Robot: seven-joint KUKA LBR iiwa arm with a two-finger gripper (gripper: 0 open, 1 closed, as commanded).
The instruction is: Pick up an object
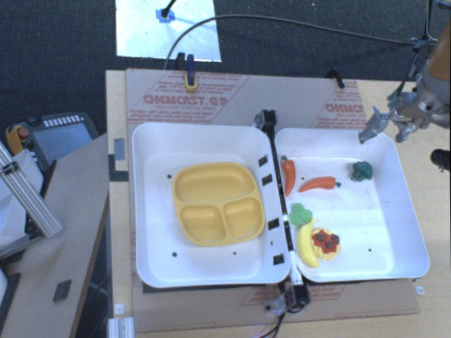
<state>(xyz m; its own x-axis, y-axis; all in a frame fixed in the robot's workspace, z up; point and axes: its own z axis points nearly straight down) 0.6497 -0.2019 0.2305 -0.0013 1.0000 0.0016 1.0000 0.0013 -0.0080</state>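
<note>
My gripper (385, 132) hangs over the far right corner of the right bin (405, 189), open, with nothing between its fingers. Just below it in the bin lies a small green broccoli (361, 170). Further left are an orange-red pepper (318, 184) and an orange carrot (288, 177) against the bin's left wall. Near the front left of that bin sit a green leafy piece (301, 214), a yellow banana (306, 245) and a round yellow piece with red spots (326, 243).
The left bin (151, 160) holds a yellow divided tray (217, 203). A black divider (276, 189) runs between the two bins. A grey bench with a pendant (60, 139) stands at the left.
</note>
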